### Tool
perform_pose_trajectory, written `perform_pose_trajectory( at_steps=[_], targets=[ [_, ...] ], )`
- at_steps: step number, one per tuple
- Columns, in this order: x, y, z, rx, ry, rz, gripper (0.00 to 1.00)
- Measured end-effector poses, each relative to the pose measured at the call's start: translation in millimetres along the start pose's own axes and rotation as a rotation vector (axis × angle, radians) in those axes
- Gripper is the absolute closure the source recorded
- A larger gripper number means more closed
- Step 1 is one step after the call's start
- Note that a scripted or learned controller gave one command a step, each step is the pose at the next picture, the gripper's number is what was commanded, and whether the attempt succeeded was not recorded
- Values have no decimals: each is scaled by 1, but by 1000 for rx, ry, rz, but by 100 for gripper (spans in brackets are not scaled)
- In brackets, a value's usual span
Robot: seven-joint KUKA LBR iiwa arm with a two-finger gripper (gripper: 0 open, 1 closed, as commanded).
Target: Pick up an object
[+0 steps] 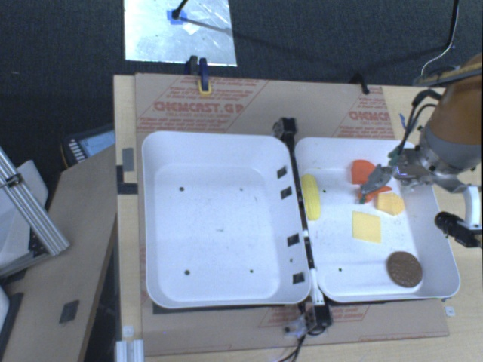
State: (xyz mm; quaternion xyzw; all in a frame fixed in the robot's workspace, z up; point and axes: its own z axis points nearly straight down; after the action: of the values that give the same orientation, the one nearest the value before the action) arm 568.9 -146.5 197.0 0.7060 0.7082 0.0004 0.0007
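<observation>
In the right bin (pixel 438 277), the hand (pixel 370 189) reaches down by an orange piece (pixel 361 170) at its eleven o'clock, its grip impossible to tell, a yellow square (pixel 367 226) lying at its six o'clock.

— Could you read anything down there?
— Only red print on the brown board (pixel 226 100) beneath my bins: "CHEMCAST G P" at the left, and the same word upside down at the right, too faint to finish.
</observation>
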Motion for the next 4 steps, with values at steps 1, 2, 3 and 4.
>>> perform_pose_trajectory(
  at_steps=[1, 2, 3, 4],
  targets=[
    [-65, -5, -82, -8, -6, 6, 0],
    [-48, -18, 119, 0, 0, 2, 0],
    [-49, -18, 112, -1, -1, 3, 0],
    [-38, 39, -99, -20, -6, -5, 0]
  ],
)
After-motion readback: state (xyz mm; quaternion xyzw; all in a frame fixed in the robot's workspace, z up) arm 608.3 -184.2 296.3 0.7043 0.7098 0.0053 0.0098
